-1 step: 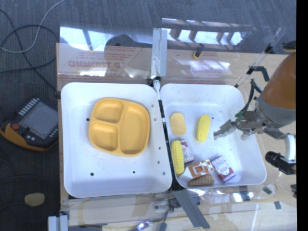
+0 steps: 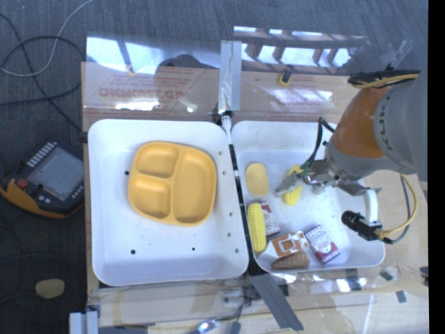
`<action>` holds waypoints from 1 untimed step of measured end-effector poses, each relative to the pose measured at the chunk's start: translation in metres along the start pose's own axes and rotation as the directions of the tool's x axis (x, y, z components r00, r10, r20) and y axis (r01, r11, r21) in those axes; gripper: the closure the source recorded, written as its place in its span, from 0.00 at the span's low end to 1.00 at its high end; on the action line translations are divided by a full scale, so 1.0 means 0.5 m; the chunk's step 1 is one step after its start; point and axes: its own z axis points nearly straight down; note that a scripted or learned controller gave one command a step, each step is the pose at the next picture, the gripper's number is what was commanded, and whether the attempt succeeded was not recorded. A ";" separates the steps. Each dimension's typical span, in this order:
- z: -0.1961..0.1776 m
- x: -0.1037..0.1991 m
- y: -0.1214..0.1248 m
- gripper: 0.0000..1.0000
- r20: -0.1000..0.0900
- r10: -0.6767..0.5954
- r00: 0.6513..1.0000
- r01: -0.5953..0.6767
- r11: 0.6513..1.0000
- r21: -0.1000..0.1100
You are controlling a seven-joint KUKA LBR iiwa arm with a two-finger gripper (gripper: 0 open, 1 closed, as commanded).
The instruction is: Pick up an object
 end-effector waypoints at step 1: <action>-0.020 0.002 0.002 1.00 -0.003 0.000 1.000 0.000 1.000 -0.001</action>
